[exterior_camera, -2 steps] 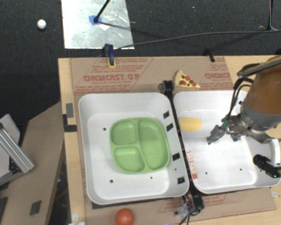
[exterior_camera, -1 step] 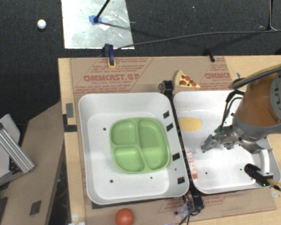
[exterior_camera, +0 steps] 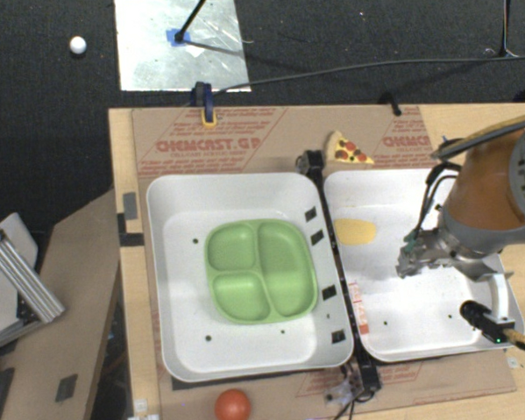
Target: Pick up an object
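Hand (exterior_camera: 412, 260) sat low over the right bin (exterior_camera: 401, 333), at the end of the grey arm (exterior_camera: 494, 197) reaching in from the right. At this slant I could not tell how far the hand was open, nor whether it had hold of anything; nothing showed in its grip.

Nearest candidate to lift: a flat yellow piece (exterior_camera: 355, 232) on the right bin's floor, up and left of the hand, near but apart from it. Green divided tray (exterior_camera: 260, 270) lay centred in the left bin (exterior_camera: 179, 209). Pizza-slice toy (exterior_camera: 349, 149) rested on the surface just behind the bins; a red ball (exterior_camera: 232, 407) on the surface in front of the left bin, both outside the bins.

Risks, as judged: hand stood offset from the yellow piece, so a straight descent would likely close on bare bin floor. Piece looked thin and flat; it might slide away or slip out. The divider was close, which left little room on that side.
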Available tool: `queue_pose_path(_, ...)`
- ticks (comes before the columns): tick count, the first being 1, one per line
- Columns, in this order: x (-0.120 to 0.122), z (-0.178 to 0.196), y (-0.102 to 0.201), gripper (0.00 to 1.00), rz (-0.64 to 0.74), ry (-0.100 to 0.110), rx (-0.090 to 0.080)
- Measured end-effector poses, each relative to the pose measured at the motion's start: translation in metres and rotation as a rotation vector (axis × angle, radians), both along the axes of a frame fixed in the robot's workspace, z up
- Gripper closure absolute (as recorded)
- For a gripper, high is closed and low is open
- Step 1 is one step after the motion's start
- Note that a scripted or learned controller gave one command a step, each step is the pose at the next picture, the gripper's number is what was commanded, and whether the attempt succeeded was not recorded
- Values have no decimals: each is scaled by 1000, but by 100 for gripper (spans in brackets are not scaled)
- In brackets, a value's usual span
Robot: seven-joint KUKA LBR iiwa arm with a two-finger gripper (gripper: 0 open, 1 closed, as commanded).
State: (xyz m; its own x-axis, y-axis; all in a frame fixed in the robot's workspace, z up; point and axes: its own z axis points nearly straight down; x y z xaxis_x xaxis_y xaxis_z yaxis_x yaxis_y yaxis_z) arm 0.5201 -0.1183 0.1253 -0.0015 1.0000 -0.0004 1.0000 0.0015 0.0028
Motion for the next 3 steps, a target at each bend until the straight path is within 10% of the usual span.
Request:
queue_pose_path(2,-2,81,-4,100,3,-3,-1)
queue_pose_path(3,0,76,48,100,7,1,2)
